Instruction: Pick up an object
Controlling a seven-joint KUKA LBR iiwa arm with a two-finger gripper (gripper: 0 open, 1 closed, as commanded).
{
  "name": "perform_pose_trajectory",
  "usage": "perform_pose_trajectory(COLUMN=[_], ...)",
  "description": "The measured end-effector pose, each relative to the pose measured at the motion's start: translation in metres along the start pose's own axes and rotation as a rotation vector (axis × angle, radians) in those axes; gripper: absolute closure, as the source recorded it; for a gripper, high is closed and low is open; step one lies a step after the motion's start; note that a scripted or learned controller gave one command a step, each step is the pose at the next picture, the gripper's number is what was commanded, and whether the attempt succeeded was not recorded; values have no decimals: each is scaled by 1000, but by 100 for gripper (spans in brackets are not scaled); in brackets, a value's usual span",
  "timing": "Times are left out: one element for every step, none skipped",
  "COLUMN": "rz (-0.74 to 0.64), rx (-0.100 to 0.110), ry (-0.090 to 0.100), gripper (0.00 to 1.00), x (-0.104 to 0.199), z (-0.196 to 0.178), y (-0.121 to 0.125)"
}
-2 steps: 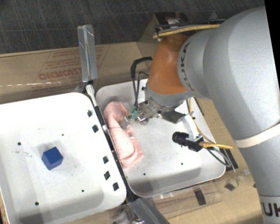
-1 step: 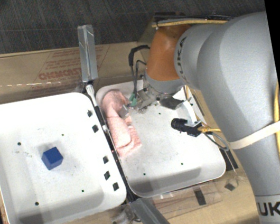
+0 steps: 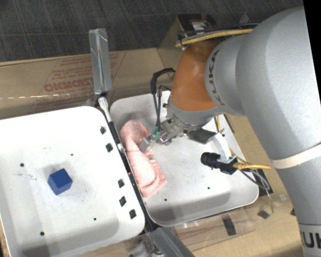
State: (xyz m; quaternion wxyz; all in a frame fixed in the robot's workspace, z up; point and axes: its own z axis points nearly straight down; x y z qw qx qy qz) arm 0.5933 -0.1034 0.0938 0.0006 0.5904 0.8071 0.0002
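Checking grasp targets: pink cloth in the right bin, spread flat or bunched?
Bunched. The pink cloth lies as a rumpled, elongated heap along the right bin's left wall, with the end effector at its upper part.

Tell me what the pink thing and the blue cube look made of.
Pink thing: soft cloth, likely terry or fleece; matte, rumpled, folded against the bin wall.
Blue cube: rigid, probably foam, wood or plastic; flat faces, sharp edges, even matte colour. Exact material unclear.
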Motion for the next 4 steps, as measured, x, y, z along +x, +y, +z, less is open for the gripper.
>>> perform_pose_trajectory(rz=[26, 19, -84, -324], rx=[-1, -2, 2, 4], ry=[-2, 0, 1, 2], gripper=[0, 100, 100, 100], x=[29, 30, 72, 113], z=[0, -10, -98, -98], y=[-81, -80, -28, -63])
